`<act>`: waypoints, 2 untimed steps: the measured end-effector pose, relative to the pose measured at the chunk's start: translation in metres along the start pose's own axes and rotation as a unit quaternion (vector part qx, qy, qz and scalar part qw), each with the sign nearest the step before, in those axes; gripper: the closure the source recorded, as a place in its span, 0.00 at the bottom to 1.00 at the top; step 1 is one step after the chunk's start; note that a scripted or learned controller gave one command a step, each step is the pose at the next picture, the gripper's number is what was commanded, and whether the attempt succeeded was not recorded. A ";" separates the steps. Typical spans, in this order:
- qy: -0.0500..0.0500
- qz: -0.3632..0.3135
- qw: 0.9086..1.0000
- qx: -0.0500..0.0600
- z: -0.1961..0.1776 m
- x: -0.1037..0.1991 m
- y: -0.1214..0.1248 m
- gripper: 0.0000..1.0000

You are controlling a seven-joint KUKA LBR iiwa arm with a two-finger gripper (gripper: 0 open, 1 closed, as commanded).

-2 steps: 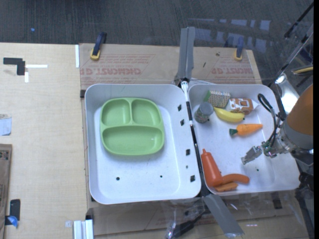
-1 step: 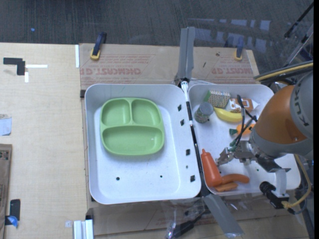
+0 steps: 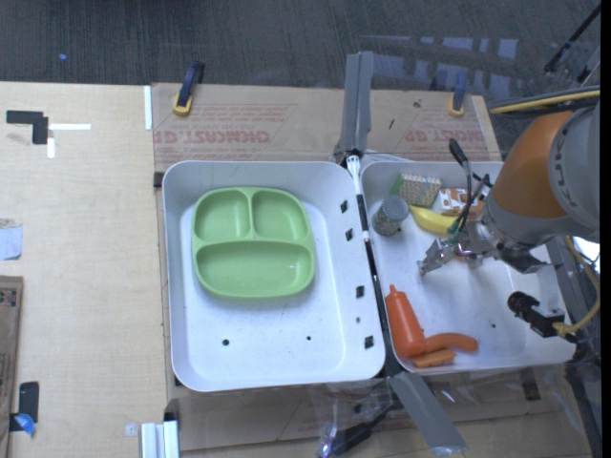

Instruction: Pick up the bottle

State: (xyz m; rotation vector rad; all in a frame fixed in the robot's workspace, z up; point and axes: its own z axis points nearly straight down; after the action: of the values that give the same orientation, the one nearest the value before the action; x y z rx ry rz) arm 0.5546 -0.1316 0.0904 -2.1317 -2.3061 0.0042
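Observation:
The bottle (image 3: 404, 322) is orange-red with a narrow neck. It lies along the left wall of the right bin (image 3: 496, 351), neck pointing to the far side. My gripper (image 3: 441, 256) hangs over the middle of that bin, above and to the right of the bottle and apart from it. Nothing shows in its grasp. The grey arm with its orange band (image 3: 535, 175) comes in from the right.
Two orange carrot-like pieces (image 3: 445, 347) lie right beside the bottle's base. A banana (image 3: 431, 220), a grey can (image 3: 388, 216), a speckled block (image 3: 418, 189) and an orange packet (image 3: 452, 198) crowd the bin's far end. The left bin (image 3: 248, 351) holds a green divided plate (image 3: 254, 242).

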 end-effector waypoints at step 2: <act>0.001 -0.133 0.991 0.000 0.000 -0.026 -0.026 0.00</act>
State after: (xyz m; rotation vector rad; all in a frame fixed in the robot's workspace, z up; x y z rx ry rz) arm 0.5309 -0.1597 0.0909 -1.8044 -2.5693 0.0021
